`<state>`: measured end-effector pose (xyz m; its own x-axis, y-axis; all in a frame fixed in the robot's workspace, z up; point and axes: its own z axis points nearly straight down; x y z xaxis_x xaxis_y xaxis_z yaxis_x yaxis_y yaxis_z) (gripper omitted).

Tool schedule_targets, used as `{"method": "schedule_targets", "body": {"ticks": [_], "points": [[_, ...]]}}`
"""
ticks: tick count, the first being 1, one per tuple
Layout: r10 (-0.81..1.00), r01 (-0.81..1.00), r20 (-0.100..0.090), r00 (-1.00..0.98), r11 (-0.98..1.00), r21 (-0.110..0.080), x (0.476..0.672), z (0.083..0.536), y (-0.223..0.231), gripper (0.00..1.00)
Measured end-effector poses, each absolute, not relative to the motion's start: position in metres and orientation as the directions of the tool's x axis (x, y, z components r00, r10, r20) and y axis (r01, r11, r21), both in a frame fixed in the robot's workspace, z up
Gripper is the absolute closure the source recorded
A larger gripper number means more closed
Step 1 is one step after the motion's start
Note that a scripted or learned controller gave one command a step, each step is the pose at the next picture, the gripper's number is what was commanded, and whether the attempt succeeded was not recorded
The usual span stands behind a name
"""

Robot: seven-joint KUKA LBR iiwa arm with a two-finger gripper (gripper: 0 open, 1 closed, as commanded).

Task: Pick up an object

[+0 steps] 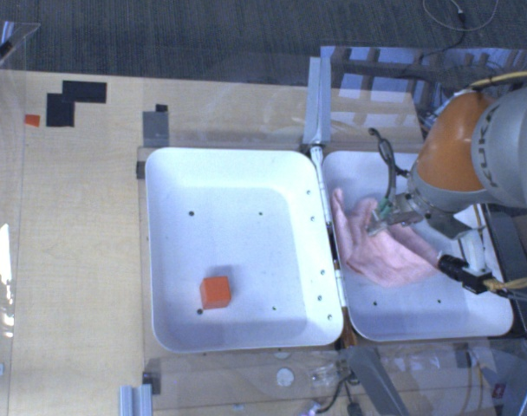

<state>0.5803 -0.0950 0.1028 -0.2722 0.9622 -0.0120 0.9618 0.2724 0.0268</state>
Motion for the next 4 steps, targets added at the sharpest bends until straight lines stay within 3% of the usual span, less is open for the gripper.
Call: {"method": "schedule_targets", "body": {"ticks": [1,2,3,4], "points": [[0.962,0.962,-0.012,-0.272,0.273,0.027,0.580,0.103,-0.095,0.00],[0.962,0.962,-0.006,-0.272,0.272,0.016,0.602,0.091,-0.104,0.00],[0.976,0.976,-0.004,-0.217,0.218,0.017,0.601,0.091,-0.122,0.00],[0.967,0.966,-0.006,-0.257,0.257,0.016,0.627,0.090,-0.095,0.00]]}}
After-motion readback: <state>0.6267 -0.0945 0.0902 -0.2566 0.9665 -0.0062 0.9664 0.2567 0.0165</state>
